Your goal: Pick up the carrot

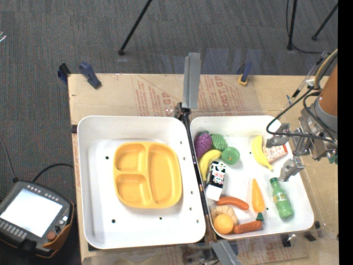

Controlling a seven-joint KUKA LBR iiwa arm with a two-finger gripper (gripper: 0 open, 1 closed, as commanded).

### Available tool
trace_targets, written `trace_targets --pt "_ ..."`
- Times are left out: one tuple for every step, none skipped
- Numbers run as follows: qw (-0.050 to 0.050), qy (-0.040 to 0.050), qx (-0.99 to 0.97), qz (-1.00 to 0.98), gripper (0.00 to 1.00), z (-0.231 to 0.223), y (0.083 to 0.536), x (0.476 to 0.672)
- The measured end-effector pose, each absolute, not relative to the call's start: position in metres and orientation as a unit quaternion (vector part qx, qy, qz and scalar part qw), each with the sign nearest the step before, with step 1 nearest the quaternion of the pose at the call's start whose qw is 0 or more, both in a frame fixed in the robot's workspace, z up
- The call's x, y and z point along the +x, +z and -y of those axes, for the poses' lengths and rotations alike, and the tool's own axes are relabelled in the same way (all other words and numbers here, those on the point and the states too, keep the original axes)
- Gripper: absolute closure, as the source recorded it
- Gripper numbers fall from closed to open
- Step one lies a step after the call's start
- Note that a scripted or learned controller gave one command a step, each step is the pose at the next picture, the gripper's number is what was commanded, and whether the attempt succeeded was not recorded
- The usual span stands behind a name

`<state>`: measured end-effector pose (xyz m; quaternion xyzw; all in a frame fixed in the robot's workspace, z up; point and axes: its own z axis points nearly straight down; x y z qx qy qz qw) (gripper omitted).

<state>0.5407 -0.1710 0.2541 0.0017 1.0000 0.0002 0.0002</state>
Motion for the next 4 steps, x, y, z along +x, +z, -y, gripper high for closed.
trace_targets --pt "0.010 -0.0021 0.006 -1.000 0.00 0.183 0.108 0.540" --pt "0.000 0.0010 -0.038 -0.999 0.00 0.158 0.087 0.524" --pt "0.001 0.0010 -0.041 -0.999 1.00 0.156 0.097 0.526" --pt "0.006 -0.0024 -0.082 -0.997 1.00 0.198 0.215 0.515"
